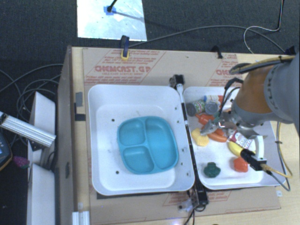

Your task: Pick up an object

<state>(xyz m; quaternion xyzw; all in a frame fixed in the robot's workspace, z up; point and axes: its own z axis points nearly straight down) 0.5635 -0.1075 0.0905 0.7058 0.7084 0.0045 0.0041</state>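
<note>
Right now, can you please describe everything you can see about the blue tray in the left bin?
The blue tray is a light blue, plastic-looking dish with rounded corners and three compartments, two at the far side and one longer at the near side. Nothing lies in the compartments. It lies flat, turned slightly askew, on the floor of the left bin, toward its right and near side. It seems to touch just the bin floor; the gripper is over the other bin.
</note>
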